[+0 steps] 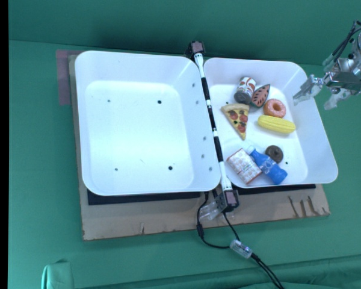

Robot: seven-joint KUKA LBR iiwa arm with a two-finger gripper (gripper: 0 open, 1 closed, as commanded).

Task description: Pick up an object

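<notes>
The right bin (317,138) holds several toy foods: a pizza slice (237,118), a corn cob (276,124), an orange-pink donut (274,108), a watermelon slice (260,94), a small can (245,88), a dark brown donut (274,153), a blue bottle (268,165) and a red-white packet (243,165). My gripper (319,95) hovers over the right bin's far right rim, above and to the right of the donut. Its two fingers stand apart, with nothing between them.
The left bin (138,122) sits beside the right one, split from it by a black-and-white bar (212,119). Both rest on a cardboard sheet (168,221) over green cloth. A cable (240,245) trails off the front edge.
</notes>
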